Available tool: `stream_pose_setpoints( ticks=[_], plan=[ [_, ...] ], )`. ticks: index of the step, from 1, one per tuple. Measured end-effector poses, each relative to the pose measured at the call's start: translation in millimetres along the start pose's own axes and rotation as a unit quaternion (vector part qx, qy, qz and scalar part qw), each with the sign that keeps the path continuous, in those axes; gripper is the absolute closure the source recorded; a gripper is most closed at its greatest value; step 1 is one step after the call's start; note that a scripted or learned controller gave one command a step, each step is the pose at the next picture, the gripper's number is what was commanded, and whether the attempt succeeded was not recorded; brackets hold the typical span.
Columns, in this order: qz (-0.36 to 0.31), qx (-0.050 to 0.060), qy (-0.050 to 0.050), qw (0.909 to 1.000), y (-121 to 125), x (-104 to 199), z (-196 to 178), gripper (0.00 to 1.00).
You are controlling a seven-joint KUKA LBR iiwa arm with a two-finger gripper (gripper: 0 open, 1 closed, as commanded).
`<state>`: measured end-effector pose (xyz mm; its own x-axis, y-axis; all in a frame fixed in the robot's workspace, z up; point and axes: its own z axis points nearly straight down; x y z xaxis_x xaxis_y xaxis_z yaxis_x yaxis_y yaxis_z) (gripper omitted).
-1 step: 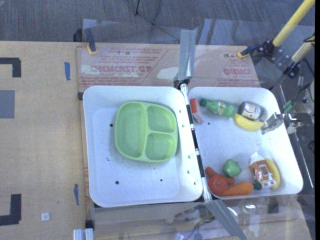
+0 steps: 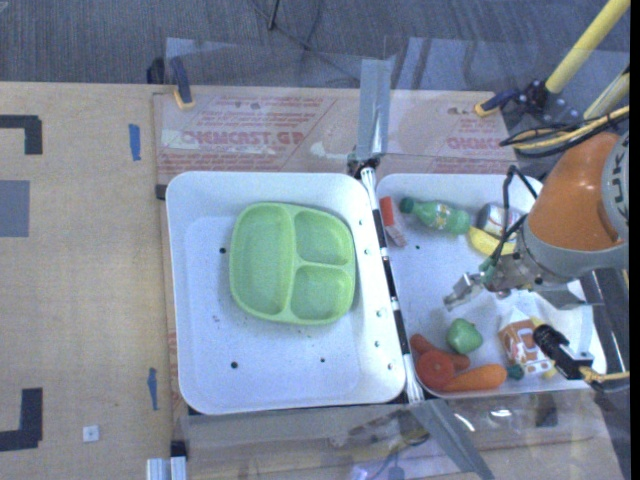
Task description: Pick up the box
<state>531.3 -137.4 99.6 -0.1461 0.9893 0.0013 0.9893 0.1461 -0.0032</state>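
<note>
Bins sit side by side on the wooden surface (image 2: 80,298). The left bin (image 2: 190,368) holds a green divided plate (image 2: 293,262). In the right bin (image 2: 420,268), the box (image 2: 522,346), orange and white, lies near the front right corner, just right of a green pepper (image 2: 463,335). Against the front wall, left of the box, lie a red tomato-like piece (image 2: 436,367) and a carrot (image 2: 483,376). A green bottle (image 2: 437,214) rests near the back wall, and a banana (image 2: 486,240) lies just right of it. The pincer (image 2: 466,290) hangs over the middle of the right bin, behind the pepper and apart from the box, with nothing between its fingers; whether it is spread or closed I cannot tell.
</note>
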Motion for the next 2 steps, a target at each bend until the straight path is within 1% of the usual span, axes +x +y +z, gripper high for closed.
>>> stream_pose_setpoints(
  ticks=[1, 2],
  plan=[
    [0.240, -0.006, -0.002, 0.9708, 93.9, 3.3, 11.7, 0.00],
    [0.240, -0.006, -0.002, 0.9708, 93.9, 3.3, 11.7, 0.00]
  ],
)
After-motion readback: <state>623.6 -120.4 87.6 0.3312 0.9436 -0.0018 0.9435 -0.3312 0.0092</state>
